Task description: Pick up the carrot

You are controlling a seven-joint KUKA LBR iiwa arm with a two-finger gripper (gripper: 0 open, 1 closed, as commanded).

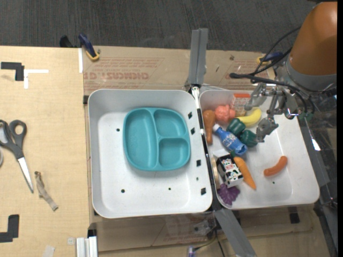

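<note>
Carrot (245, 173) lies free beside milk carton (230, 170); gripper (266, 126) finger state cannot be told; recommend descending clear of carton.

Bins (107, 197): I read smooth white plastic, slight sheen.
Divided plate (157, 138): teal plastic, matt.
Carrot (244, 172): orange, smooth, looks like toy plastic.
Blue bottle (230, 140): glossy plastic.
Bench top (43, 143): pale wood, matt.
Sheet under bins (139, 68): brown cardboard, printed.
Scissors (19, 151): metal blades, grey handles.
Arm band (320, 36): glossy orange.
</note>
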